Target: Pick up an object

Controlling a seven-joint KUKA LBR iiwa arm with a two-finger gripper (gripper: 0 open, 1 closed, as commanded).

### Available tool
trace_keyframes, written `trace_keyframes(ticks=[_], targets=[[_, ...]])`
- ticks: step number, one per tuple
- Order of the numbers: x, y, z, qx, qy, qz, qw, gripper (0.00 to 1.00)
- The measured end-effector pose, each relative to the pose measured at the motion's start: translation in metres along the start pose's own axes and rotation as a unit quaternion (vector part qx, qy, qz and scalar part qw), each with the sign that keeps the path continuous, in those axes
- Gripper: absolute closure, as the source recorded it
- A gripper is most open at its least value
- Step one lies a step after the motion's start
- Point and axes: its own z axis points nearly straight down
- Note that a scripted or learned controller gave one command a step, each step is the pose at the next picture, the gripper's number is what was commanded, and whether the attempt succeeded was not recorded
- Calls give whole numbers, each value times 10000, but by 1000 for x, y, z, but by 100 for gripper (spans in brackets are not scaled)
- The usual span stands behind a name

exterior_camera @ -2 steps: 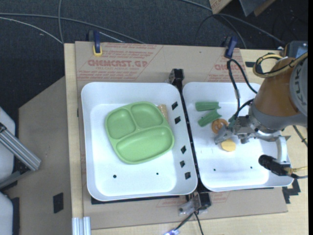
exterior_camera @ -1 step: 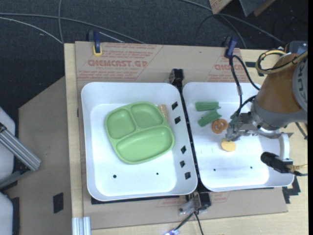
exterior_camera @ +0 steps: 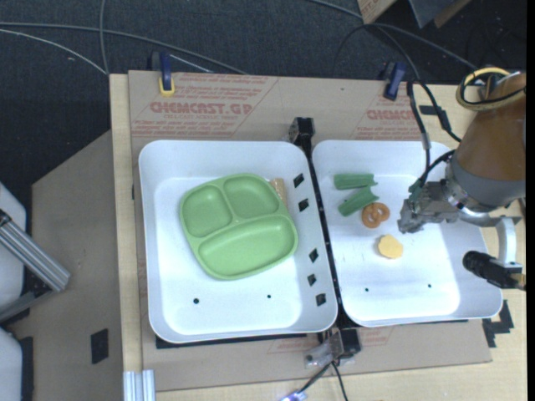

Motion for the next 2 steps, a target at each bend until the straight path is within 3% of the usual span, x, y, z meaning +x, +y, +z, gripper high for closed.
trace_keyframes(ticks=[2], targets=[[4, 10, -79, 0, 0, -5, 10000, 100]])
